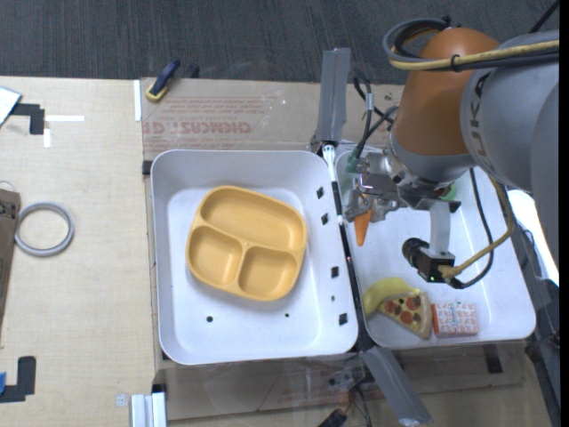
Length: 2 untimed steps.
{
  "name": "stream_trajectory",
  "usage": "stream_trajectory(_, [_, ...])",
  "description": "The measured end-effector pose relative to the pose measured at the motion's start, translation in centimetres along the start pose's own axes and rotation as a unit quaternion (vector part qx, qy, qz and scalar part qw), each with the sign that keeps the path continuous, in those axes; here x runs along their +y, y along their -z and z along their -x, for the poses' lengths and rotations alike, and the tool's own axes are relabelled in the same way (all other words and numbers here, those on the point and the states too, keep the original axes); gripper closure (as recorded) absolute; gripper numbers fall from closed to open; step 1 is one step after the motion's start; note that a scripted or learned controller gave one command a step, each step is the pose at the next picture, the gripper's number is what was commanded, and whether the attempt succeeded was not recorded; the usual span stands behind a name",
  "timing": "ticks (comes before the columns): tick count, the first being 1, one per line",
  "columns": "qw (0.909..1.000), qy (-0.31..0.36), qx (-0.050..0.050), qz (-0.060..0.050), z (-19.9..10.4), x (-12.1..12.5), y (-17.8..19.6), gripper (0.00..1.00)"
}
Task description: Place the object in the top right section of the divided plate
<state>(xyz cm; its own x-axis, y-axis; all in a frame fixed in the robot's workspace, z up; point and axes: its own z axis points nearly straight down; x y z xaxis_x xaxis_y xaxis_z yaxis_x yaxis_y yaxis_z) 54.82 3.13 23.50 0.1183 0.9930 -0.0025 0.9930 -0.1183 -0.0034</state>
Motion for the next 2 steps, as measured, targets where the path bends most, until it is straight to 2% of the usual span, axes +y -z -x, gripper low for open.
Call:
stream_trajectory(1, [0.9999, -0.014, 0.0, 0.0, -4.8, -2.0, 2.5, 1.0])
stream_trajectory(2, [0.9999, -0.013, -0.001, 0.001, -8.5, 3.8, 6.5, 1.0])
